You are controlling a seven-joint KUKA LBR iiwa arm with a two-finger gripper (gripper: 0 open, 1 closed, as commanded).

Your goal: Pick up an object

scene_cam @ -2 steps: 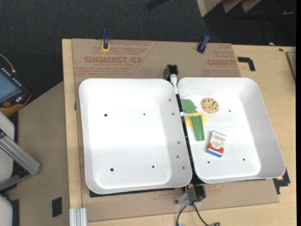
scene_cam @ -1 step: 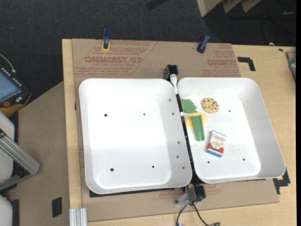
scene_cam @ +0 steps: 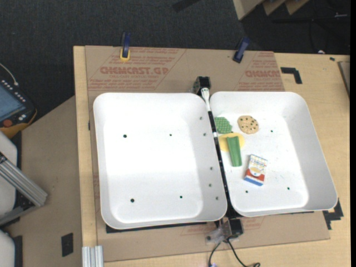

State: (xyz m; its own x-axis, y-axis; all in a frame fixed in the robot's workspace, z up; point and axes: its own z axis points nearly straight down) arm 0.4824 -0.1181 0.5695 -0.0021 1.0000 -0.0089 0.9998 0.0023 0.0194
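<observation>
Several small objects lie in the right bin point(scene_cam: 311, 149), near its left wall. A round cookie with dark chips point(scene_cam: 248, 124) sits toward the back. Left of it lies a green waffle-textured piece point(scene_cam: 223, 125). In front of that, a green stick point(scene_cam: 234, 150) rests over a yellow piece point(scene_cam: 225, 143). A small white, red and blue carton point(scene_cam: 256, 170) lies flat nearer the front.
The left bin point(scene_cam: 150, 160) sits beside the right one, their rims meeting along a dark seam. Both rest on a cardboard sheet point(scene_cam: 167, 65) held by two blue clamps point(scene_cam: 125, 46) at the back edge. A cable point(scene_cam: 228, 243) leaves the front.
</observation>
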